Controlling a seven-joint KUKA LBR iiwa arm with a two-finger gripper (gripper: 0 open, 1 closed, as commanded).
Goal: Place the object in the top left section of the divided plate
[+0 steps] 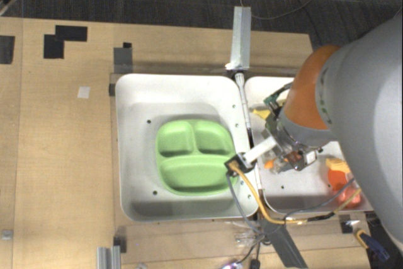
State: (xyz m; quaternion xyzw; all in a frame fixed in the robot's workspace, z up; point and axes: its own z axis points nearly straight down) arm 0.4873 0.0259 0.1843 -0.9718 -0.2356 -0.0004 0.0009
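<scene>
Orange and yellow objects point(340, 178) are lying in the right-hand bin point(296, 195), near its right side, partly cut off by the grey arm point(365, 116); which of them is the task's thing I cannot tell, since they are blurring together into small bright patches. A smaller orange scrap point(269, 164) is sitting just below the wrist, closer to the divider between the bins.

Gripper point(291, 157) is hanging low over the right bin, just left of those bright pieces, and its fingers are buried under the wrist hardware and cabling, so whether they are apart, together or clamped on anything cannot be told.

Green divided plate point(192, 157) is resting in the left bin point(135, 135), well to the gripper's left across the rim between the bins. Its two small sections are running along the top and one long section along the bottom, so the top left section point(174, 137) is the farthest corner from the arm.

My judgement: the pick is coming first, with the likely targets lying to the gripper's right and slightly below; the carry afterwards would be running leftward across the rim.
</scene>
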